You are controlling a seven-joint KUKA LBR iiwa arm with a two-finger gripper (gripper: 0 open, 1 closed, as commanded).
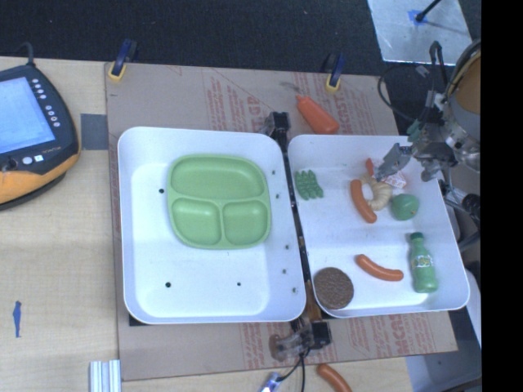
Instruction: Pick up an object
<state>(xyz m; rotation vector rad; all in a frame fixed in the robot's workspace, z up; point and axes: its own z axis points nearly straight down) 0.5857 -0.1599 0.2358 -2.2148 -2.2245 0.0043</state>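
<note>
camera view: the gripper (395,160) hangs low over the right bin (327,243), far right part, just above a cluster of a sausage (363,200), a pale item (381,191) and a green ball (404,207). whether it is open or closed, i cannot tell. a green divided plate (219,200) sits in the left bin (147,292).

The arm reaches in from the far right, its end effector (395,162) angled down and leftward, hanging low.

L bin (139,219) holds divided plate (219,200). R bin (327,243): peas (308,184) far-left, cookie (333,287) near-left, bottle (422,262) near-right, sausage (378,268) between them.
</note>
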